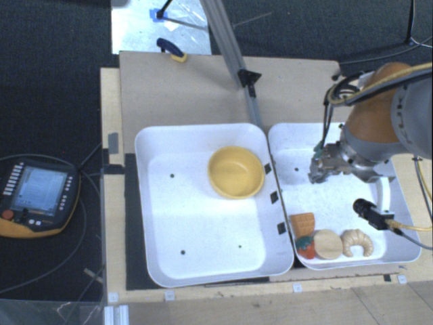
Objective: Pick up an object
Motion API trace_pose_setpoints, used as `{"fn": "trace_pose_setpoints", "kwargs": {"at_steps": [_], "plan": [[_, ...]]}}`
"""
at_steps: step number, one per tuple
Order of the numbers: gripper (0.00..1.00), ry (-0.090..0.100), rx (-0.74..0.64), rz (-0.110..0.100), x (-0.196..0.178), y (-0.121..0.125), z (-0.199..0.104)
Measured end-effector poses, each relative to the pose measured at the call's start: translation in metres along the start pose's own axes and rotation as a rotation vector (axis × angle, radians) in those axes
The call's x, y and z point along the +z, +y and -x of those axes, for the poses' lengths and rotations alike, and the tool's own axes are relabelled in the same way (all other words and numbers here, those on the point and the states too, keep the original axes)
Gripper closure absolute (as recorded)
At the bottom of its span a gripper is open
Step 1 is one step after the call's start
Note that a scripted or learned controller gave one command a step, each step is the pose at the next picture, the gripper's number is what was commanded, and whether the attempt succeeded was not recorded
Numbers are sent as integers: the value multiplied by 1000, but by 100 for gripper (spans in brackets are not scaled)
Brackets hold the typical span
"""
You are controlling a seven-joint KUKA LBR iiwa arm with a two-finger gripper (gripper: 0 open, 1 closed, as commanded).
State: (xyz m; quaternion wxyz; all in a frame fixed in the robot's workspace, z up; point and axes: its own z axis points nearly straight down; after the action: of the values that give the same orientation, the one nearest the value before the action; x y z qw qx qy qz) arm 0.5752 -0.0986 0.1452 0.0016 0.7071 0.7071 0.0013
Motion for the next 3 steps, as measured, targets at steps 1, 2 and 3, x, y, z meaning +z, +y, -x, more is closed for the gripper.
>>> {"fn": "trace_pose_setpoints", "kwargs": {"at_steps": [1,2,3], "plan": [[100,0,-1,1,-52,1,0],[100,2,-5,-3,-48,14,-49],[100,2,-4,-3,-60,27,-90]]}}
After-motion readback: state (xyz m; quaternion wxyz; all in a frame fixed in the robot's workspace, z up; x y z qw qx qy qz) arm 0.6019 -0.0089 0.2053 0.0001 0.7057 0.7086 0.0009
